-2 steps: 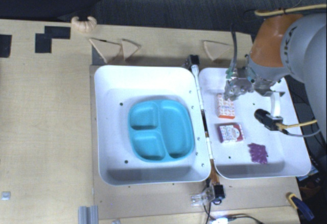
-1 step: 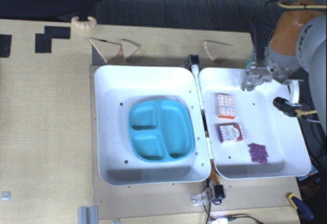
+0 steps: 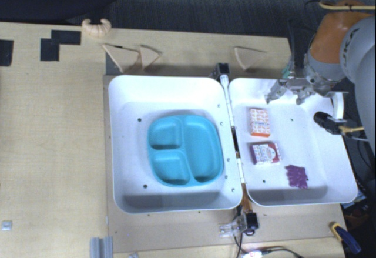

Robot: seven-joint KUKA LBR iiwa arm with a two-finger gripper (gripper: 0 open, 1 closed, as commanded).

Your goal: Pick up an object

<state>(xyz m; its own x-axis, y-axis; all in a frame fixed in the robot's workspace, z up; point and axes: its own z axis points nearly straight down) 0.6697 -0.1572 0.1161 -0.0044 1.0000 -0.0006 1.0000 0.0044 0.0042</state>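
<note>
The arm reaches in from the right, and its tool [image 3: 288, 92] hangs over the far end of the right bin [image 3: 335, 157] with its two fingers spread apart and nothing between them. Three small things lie in that bin, all apart from the tool: an orange and white packet [image 3: 259, 121] nearest it, a dark red packet [image 3: 265, 153] just beyond, and a purple scrap [image 3: 296, 176] toward the near wall. The left bin [image 3: 126, 133] on the surface [image 3: 53, 151] holds a blue divided tray [image 3: 185, 148]

Grey arm [image 3: 359, 45], orange band [image 3: 332, 33], metal gripper [image 3: 289, 93]
</note>
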